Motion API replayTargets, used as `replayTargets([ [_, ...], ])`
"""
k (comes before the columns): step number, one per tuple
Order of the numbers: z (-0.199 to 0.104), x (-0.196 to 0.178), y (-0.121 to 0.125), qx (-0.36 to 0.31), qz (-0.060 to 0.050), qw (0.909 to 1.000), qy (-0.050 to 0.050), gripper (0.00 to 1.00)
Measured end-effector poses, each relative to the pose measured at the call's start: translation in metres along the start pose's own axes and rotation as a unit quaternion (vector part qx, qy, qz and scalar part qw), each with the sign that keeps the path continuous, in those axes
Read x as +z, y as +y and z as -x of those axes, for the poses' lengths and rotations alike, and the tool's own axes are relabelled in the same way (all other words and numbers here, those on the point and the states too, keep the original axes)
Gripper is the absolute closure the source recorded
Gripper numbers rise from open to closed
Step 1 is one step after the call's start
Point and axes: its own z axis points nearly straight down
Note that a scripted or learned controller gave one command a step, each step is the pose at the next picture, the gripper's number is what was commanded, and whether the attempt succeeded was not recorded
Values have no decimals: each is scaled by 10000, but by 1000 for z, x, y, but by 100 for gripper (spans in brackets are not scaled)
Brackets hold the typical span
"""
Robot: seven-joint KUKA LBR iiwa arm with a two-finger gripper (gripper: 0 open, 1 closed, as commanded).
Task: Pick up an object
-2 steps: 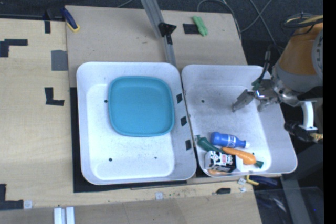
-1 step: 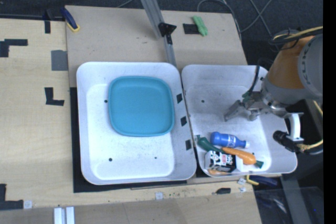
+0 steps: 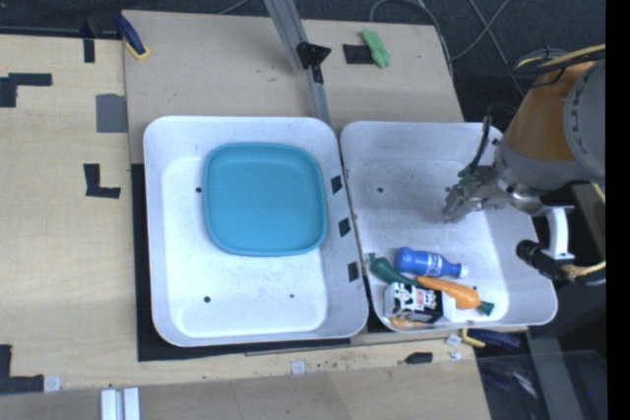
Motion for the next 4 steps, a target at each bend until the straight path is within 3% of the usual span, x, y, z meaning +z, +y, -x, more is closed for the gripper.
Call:
replayTargets([
  [2, -2, -105, -7, 3, 19, 10000, -4, 100],
  [4, -99, -103, -24, -12, 3, 10000, 5, 100],
])
